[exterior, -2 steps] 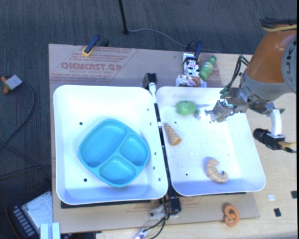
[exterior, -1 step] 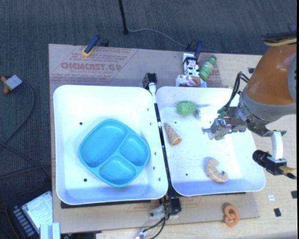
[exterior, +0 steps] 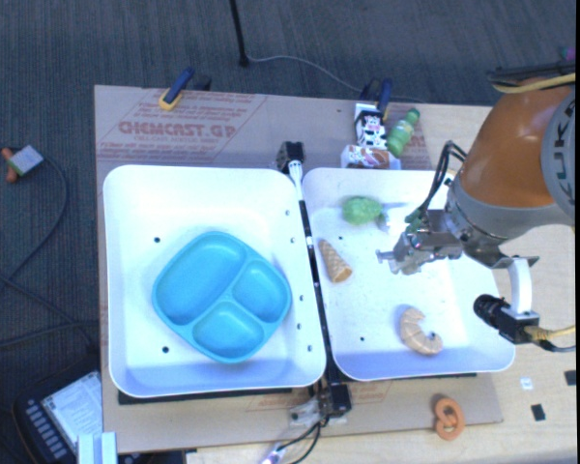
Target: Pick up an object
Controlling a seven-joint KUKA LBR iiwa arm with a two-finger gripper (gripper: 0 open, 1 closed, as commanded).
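White plastic forms the two shallow bins: the left bin (exterior: 126,259) holds a blue divided plate (exterior: 222,296), the right bin (exterior: 367,356) holds the small items. Grey with an orange band, the arm (exterior: 517,162) reaches in from the right, and its gripper (exterior: 406,256) hangs low over the right bin's middle; whether its fingers are apart or together cannot be told. Near it lie a green lump (exterior: 363,210) towards the back, an orange cone (exterior: 334,260) by the left wall, and a croissant-like pastry (exterior: 420,330) towards the front
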